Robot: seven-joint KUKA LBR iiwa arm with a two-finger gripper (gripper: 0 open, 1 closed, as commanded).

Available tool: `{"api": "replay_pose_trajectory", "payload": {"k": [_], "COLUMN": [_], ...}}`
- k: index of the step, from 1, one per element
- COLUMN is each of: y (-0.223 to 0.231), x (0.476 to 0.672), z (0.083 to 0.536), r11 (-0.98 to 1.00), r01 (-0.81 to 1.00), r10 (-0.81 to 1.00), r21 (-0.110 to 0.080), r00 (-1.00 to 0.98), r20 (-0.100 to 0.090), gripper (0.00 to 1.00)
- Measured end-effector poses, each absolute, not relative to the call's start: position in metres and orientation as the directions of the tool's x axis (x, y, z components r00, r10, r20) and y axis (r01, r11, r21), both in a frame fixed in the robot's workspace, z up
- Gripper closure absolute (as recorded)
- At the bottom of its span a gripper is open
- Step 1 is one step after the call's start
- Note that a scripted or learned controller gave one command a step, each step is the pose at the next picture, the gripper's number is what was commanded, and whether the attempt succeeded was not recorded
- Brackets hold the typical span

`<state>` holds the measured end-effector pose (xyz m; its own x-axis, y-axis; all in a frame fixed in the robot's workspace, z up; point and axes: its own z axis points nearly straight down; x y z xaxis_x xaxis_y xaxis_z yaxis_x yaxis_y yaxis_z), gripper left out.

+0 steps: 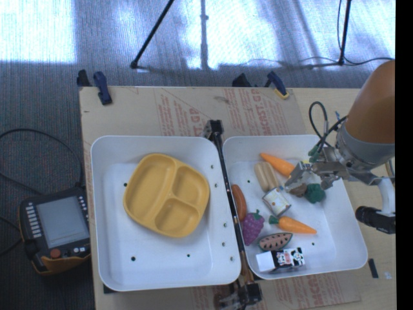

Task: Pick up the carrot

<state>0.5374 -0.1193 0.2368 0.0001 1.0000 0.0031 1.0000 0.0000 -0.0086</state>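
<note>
Jaws (302, 178) hover beside upper carrot (279, 165) in right bin (342, 254)

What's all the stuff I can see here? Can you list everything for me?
bins: 2, white, side by side on the bench
divided plate: 1, yellow, left bin
carrots: 2, orange; one at the right bin's top, one lower
sausage: 1, brown-orange, right bin's left edge
grapes: 1, purple, right bin
watermelon slice: 1, right bin
milk carton: 1, white, right bin's front
broccoli: 1, green, beside gripper
pendant: 1, orange-black, floor left
clamps: blue, bench's far edge
gripper: 1, grey, over right bin
</note>
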Motion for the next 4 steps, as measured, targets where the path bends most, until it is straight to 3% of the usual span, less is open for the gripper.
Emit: {"api": "replay_pose_trajectory", "payload": {"k": [1,2,3,4], "y": [-0.137,-0.154,-0.154,-0.154], "x": [0.643,0.644,0.643,0.643], "z": [0.166,0.096,0.102,0.102], "r11": [-0.162,-0.260,-0.258,-0.258], "r01": [0.987,0.966,0.966,0.966], "r10": [0.987,0.966,0.966,0.966], "r21": [-0.013,-0.004,-0.012,-0.012], "r00": [0.162,0.260,0.258,0.258], "r20": [0.002,0.001,0.002,0.001], "gripper": [0.00,0.00,1.00,0.00]}}
